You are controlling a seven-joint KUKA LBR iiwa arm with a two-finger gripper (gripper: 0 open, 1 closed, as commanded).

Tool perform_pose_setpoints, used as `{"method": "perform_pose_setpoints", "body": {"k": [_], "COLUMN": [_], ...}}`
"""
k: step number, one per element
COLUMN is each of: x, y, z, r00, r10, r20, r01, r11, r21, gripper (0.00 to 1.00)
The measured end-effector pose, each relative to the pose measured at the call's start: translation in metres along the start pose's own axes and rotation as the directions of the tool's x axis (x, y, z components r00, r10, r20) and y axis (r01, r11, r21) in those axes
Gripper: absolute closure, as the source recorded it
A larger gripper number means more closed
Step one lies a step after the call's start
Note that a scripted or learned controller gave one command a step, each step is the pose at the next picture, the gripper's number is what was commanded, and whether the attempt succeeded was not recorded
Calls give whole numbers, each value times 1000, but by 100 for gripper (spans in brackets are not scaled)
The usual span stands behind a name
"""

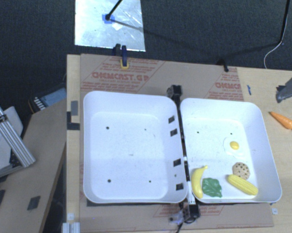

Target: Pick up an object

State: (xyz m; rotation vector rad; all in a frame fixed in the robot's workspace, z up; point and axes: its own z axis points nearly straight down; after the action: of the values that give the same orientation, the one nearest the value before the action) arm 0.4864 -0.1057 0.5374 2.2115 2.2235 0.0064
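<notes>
While the claw (286, 92) sits at the table's right edge, its opening impossible to tell, aim for the corn cob (242, 185) near the right bin's (253, 112) front right corner. Descend vertically, straddling its short axis, clear of the cookie (240, 170) just behind.

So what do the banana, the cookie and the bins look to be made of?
Banana: probably moulded plastic, with uniform yellow and a smooth, slightly glossy skin. Cookie: likely plastic too, matte tan with dark specks, though it is too small to be sure. Bins: smooth white plastic with rounded, thin moulded rims.
</notes>
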Motion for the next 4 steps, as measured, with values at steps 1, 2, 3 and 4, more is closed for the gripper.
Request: {"method": "perform_pose_setpoints", "body": {"k": [1, 2, 3, 4], "x": [-13, 83, 110, 7], "y": [5, 2, 1, -2], "z": [250, 70, -3, 174], "r00": [1000, 1000, 1000, 1000], "r10": [6, -8, -3, 14], "r20": [-3, -4, -2, 0], "r01": [-5, 8, 2, -14], "r11": [1000, 1000, 1000, 1000], "r21": [20, -16, -5, 18], "gripper": [0, 0, 0, 0]}}
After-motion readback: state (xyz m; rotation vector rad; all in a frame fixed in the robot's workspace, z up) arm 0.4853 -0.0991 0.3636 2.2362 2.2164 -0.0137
